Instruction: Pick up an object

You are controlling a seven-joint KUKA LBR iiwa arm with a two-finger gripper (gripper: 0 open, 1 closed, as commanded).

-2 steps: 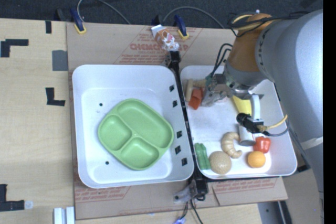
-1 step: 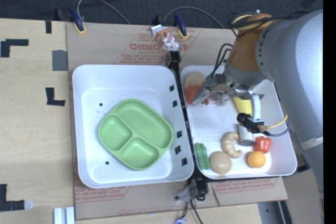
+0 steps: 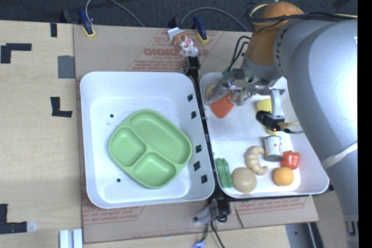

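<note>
The arm (image 3: 314,49) reaches in from the right and bends down over the far part of the right bin (image 3: 244,125). Its gripper (image 3: 228,92) sits low near the bin's far left corner, and an orange cup (image 3: 221,106) lies right at its tip, tilted on its side. The cup touches or nearly touches the fingers, but whether it is actually between them cannot be told, and whether the fingers are open or closed cannot be told either.

More things lie in the right bin. A yellow piece (image 3: 264,105) sits just right of the gripper, partly hidden by the wrist hardware. Toward the near side, a small white can (image 3: 272,147) stands beside a red pepper (image 3: 290,159), the two touching or almost so. An orange ball (image 3: 283,176) lies just in front of the pepper. A croissant (image 3: 256,159) curves just left of the can, and a round tan bun (image 3: 244,179) lies in front of it, near the bin's near edge. A green pickle-shaped piece (image 3: 223,172) lies along the bin's left wall, just beside the bun.

The left bin (image 3: 99,96) holds a green divided plate (image 3: 150,148) with three compartments, lying flat near the middle and turned at a slant. Both bins rest on a cardboard sheet (image 3: 116,49) on the bench.
</note>
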